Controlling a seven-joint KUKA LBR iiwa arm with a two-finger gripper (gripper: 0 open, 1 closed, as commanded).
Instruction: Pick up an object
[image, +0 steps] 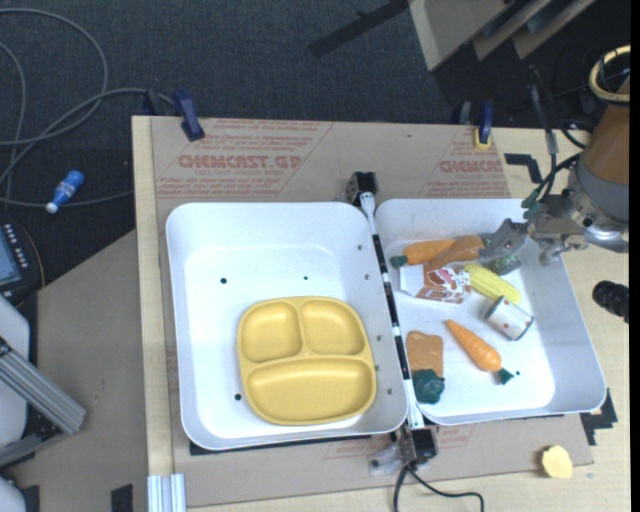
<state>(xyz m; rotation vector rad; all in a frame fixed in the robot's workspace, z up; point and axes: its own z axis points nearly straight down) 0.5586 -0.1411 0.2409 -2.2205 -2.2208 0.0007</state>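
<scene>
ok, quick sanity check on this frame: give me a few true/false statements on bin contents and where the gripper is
1. The yellow divided plate lies in the left bin. True.
2. The right bin holds two carrots. True: one carrot near its far edge, another carrot nearer the front.
3. The gripper hangs over the left bin. False: it is over the right bin, by the corn cob.
4. The corn cob lies on the plate. False: it is in the right bin, and the plate's compartments hold nothing.
5. A yellow piece lies on the bench outside the bins. True.
</scene>
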